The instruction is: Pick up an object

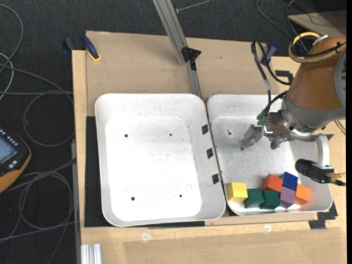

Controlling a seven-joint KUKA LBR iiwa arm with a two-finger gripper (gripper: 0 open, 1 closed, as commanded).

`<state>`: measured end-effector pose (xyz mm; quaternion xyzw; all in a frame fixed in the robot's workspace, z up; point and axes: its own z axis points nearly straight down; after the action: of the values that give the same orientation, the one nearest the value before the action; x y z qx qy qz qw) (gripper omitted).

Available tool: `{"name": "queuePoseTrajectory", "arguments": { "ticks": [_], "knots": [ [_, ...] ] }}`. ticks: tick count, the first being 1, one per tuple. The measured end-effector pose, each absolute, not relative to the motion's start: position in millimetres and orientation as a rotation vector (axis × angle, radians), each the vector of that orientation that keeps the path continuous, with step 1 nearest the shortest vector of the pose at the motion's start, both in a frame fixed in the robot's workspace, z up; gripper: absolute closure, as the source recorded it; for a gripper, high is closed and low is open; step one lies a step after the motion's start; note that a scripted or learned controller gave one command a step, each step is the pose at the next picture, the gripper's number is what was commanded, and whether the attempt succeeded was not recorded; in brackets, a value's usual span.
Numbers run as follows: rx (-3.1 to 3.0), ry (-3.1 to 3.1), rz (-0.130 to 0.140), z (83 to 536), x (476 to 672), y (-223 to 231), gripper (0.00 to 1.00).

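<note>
While the arm reaches in from the right, the scene reads left to right as follows.

Handheld device: a black and orange unit (10, 157) lies off the bench at the far left, among loose cables; its screen is lit but nothing on it can be read.

Left bin (110, 202): a shallow white bin, flecked with dark specks.

Right bin (220, 109): touches the left bin along its long side, with small black clips at the seam.

Gripper (248, 139): hangs over the middle of the right bin, fingers pointing toward the view's left and a little down; they look slightly parted with nothing between them, though the gap is small and hard to judge.

Task objects: a cluster of small blocks is packed against the near wall of the right bin. From the left: a yellow block (237, 191), a dark green block (254, 197), a second green block (270, 199), an orange block (271, 182), a purple block (287, 196), a blue block (290, 179) and another orange block (303, 193).

Key relation: the cluster lies toward the near edge and somewhat right of the fingertips; its long axis runs left to right along the wall. The yellow block sits nearest the gripper and stands a little apart at the left end, likely the easiest pick.

Writing: no brand or label is legible anywhere.
</note>
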<state>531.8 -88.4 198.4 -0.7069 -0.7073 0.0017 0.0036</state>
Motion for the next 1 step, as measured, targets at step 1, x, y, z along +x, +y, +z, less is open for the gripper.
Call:
{"name": "queuePoseTrajectory", "arguments": {
  "ticks": [1],
  "knots": [
    [-2.221,-2.220,-0.001,201.0,533.0,-88.8,0.00]
  ]
}}
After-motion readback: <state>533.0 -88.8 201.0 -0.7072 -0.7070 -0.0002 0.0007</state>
